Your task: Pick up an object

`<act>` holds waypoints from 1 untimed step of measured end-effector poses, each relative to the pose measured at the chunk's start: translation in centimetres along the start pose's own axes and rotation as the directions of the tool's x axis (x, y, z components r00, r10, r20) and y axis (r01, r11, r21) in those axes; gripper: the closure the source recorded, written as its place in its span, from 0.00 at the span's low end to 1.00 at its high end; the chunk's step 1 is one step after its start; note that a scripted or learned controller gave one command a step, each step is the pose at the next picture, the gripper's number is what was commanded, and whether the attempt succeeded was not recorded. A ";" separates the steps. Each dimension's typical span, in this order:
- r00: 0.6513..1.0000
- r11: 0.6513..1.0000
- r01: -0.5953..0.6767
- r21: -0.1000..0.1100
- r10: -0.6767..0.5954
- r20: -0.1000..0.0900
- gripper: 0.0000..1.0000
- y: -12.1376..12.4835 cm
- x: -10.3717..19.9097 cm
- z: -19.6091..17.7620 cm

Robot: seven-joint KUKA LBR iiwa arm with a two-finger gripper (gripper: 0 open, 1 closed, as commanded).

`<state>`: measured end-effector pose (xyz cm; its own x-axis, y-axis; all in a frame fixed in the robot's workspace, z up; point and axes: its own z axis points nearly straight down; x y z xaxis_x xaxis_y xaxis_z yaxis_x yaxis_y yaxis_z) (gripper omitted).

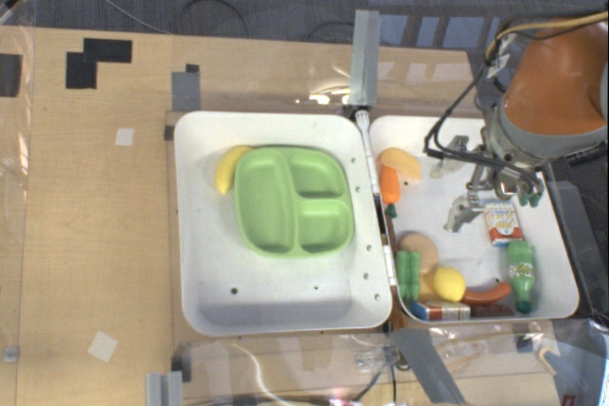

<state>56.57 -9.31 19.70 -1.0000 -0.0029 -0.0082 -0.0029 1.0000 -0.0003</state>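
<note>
My gripper (468, 207) hangs over the bare middle of the right bin (568, 252), below the orange-banded wrist. Nothing shows in its grasp. Just to its right lies a small red and white carton (501, 224), with a green bottle (520, 274) below that. Along the bin's front edge lie a yellow lemon (448, 283), a red sausage (487, 293) and a green vegetable (409, 275). A tan round item (420, 251) sits above the lemon. An orange carrot (390, 185) and a pale yellow piece (402, 164) lie at the bin's left side.
The left bin (205, 290) holds a green divided plate (290, 201) and a yellow banana (226, 168) at the plate's upper left. A raised divider (373, 195) separates the two bins. Black cables loop beside the wrist.
</note>
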 end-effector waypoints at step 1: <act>0.998 0.998 0.057 0.000 -0.057 -0.008 0.00 -8.5 0.9 9.1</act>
<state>55.81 -17.77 10.59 -0.9982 -0.0600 0.0002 -0.0600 0.9982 -0.0006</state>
